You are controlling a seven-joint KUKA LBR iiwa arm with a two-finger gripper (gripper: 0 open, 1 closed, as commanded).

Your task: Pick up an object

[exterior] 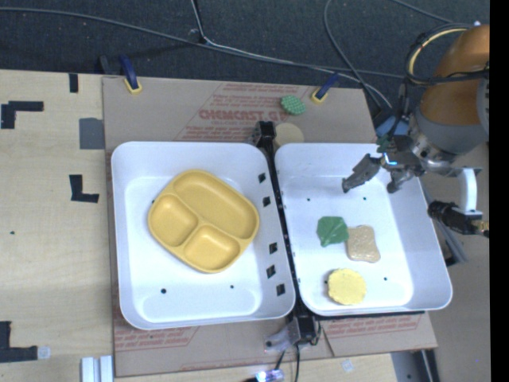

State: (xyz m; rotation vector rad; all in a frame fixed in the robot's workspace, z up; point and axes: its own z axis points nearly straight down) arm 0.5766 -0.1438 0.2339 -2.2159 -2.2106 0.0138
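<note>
leftmost, pale wooden surface point(48, 237) with black marks, under a brown cardboard sheet point(231, 114) bearing both bins. next, left white bin point(135, 293), holding one yellow divided plate point(203, 220) with three compartments, lying flat and turned at an angle, near the bin's middle. between the bins, a row of black clips point(272, 249) along the shared edge. behind, on the cardboard, a small green dotted piece point(293, 103) beside a blue and yellow clamp point(323, 91). then right white bin point(413, 213), carrying three small things grouped toward its front half: green leaf-shaped piece point(332, 231), touching a tan bread-like slab point(363, 244) just to its right, and a round yellow piece point(347, 286) in front of both, slightly apart. farther right, end effector point(374, 173) over the bin's rear part, fingers spread wide and released, gripping nothing, well apart from the three pieces. rightmost, grey arm with orange band point(465, 50).
</note>
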